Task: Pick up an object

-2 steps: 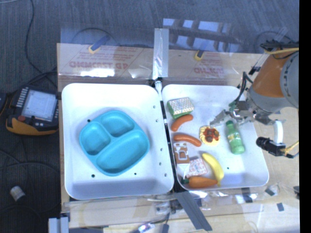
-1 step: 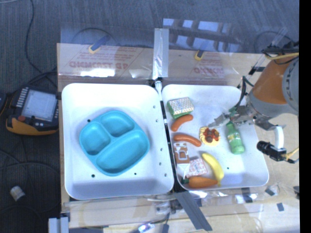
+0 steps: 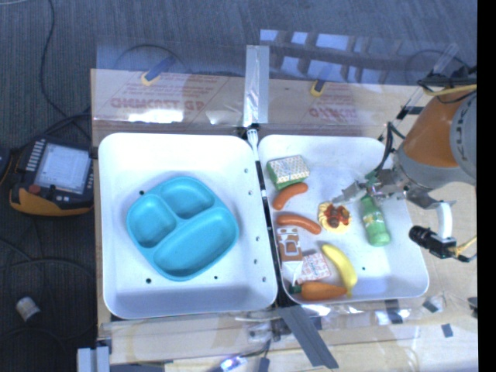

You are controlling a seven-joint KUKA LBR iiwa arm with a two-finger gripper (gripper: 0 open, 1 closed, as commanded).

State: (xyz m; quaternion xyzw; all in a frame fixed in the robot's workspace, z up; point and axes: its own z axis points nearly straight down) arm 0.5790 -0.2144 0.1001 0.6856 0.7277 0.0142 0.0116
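Camera view: green bottle (image 3: 375,222), lying flat

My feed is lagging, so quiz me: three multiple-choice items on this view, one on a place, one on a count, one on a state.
1. Where is the blue divided plate?
A. left bin
B. right bin
C. on the floor

2. How many sections does the plate have?
A. two
B. three
C. five

3. How does the green bottle sit?
A. standing upright
B. lying on the bin floor
C. lifted above the bin

Answers:
1 A, it sits in the left bin, apart from the food toys.
2 B, two small sections and one large one show.
3 B, it lies flat in the right bin, just below the gripper.
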